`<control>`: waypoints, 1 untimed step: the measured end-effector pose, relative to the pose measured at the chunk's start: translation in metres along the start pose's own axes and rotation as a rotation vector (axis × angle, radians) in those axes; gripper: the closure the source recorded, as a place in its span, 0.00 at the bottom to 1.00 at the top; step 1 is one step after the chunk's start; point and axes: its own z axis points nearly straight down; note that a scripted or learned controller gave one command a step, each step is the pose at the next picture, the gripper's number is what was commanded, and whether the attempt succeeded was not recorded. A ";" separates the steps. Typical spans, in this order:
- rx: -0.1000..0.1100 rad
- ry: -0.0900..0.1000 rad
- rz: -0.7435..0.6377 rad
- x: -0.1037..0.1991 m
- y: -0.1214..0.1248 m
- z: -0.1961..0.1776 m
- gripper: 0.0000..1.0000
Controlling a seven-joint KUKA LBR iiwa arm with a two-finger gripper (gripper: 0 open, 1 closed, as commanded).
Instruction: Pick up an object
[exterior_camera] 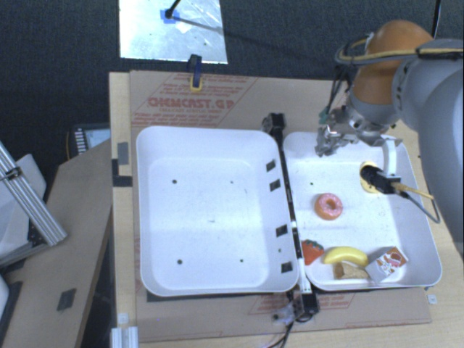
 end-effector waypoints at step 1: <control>-0.001 0.003 -0.005 0.070 0.001 -0.044 1.00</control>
